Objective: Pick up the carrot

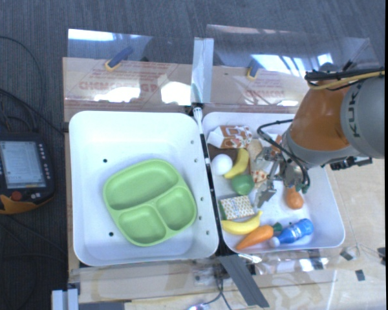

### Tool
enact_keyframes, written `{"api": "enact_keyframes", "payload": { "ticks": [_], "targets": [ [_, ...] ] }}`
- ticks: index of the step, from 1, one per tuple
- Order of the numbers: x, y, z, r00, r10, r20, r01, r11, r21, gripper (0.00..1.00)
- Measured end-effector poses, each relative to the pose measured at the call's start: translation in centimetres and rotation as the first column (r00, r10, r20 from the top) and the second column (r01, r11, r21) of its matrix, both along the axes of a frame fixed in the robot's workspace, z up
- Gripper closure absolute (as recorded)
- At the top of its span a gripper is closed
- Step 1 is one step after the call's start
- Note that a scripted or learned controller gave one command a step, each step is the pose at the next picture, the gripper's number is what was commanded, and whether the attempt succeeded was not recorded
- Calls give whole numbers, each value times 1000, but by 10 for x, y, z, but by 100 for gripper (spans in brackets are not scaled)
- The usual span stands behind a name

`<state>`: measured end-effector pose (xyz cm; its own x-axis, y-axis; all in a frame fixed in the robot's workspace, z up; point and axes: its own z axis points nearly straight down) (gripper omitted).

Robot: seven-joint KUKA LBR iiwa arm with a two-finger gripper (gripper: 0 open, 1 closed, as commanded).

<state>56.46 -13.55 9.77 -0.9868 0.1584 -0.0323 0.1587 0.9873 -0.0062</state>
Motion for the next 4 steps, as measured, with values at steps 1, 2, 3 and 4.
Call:
{"api": "enact_keyframes", "payload": {
  "ticks": [1,2,3,4],
  "targets": [
    [-65,-6,2,984,179,20,-179,984,-10,0],
    [-56,33,-2,937,350,3,-350,937,-13,0],
    [-65,4,-4,899,438,-5,-438,899,-5,0],
    [-1,23,-6,925,379,-16,-379,925,2,0]
  ]
}}
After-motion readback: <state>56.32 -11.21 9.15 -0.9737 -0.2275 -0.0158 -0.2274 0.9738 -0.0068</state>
